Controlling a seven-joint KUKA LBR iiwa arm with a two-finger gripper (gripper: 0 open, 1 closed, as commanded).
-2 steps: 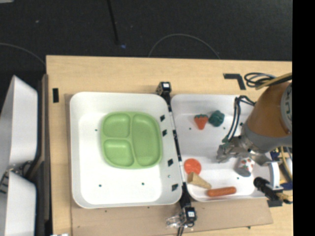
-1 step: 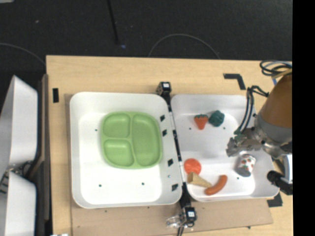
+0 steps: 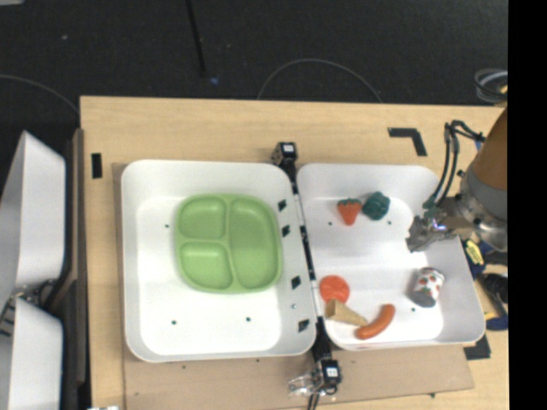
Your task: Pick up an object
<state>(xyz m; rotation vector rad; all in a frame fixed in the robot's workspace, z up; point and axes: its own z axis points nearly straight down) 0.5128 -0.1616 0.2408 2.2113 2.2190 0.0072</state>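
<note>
Pale wood-grain bench (image 3: 214, 126), flat and rectangular, bore two shallow white bins side by side, both smooth plastic with rounded corners.

Left bin (image 3: 145, 314): one green plate (image 3: 229, 243), a matte rounded square moulded into three compartments, lying flat near the bin's centre.

Right bin (image 3: 376, 254): six small items, well apart from the plate.
- One sausage (image 3: 376, 321), glossy orange-red, oblong, at the near edge; long axis ran from near-left up to far-right.
- One tan wedge (image 3: 345, 313), triangular, touching the sausage's left end.
- One orange-red round piece (image 3: 334, 289), smooth, just beyond the wedge and touching it.
- One grey-white lump (image 3: 426, 286), mottled with a red patch, at the near right.
- One dark teal piece (image 3: 375, 204), knobbly and rounded, at the far side.
- One red strawberry-shaped piece (image 3: 349, 211) with a green top, just left of the teal piece, its tip pointing toward the near side.

One arm (image 3: 487, 173), grey with an orange band, reached in from the right. Its gripper (image 3: 420, 232), dark metal, hung over the right bin's right side, between the teal piece and the grey-white lump; nothing was visible between its fingers, and whether they stood apart or together could not be told.
</note>
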